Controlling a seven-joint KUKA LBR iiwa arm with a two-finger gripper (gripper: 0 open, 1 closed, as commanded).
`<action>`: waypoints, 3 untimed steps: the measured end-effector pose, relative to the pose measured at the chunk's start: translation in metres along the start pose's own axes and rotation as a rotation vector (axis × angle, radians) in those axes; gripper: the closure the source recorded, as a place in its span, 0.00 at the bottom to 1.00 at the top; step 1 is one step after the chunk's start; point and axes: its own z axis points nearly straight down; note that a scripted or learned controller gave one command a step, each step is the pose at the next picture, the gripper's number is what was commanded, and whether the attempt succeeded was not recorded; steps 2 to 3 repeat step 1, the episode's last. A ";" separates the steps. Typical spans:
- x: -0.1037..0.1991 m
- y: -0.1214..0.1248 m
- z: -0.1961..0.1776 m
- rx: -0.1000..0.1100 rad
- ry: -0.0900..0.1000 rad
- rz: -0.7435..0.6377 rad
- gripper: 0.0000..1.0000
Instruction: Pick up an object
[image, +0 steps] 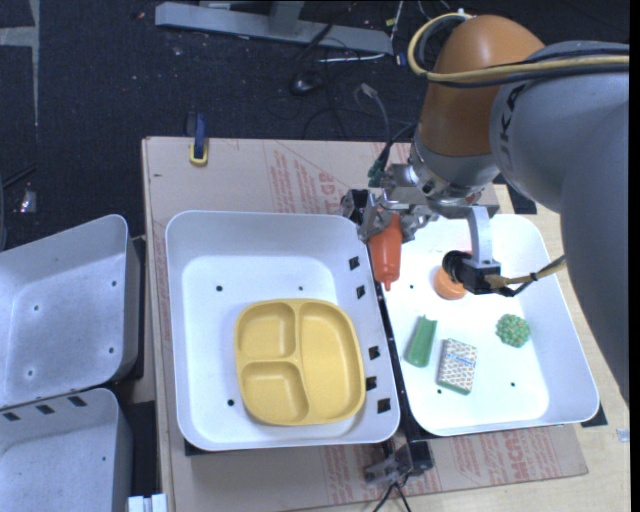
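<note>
An orange carrot (386, 254) is gripped by the tool (387, 228), hanging above the divide between bins. A yellow tray (299, 362) is held in the left bin (190, 300); the right bin (560, 390) contains a green block (421, 341), patterned box (456, 365) and green ball (513, 330).

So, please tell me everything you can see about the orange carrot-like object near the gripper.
The carrot is orange-red, long and tapered, and looks like smooth plastic. It hangs nearly upright, narrow end down, just under the gripper, above the boundary between the two bins, beside the right bin. Its top sits at the gripper's fingers, which seem to hold it. Its tip appears lifted off the bin floor, though this is hard to confirm from above.
</note>
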 end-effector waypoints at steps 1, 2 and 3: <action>0.041 0.020 0.012 0.001 -0.001 0.002 1.00; 0.041 0.020 0.012 0.001 -0.001 0.002 1.00; 0.041 0.020 0.012 0.001 -0.001 0.002 1.00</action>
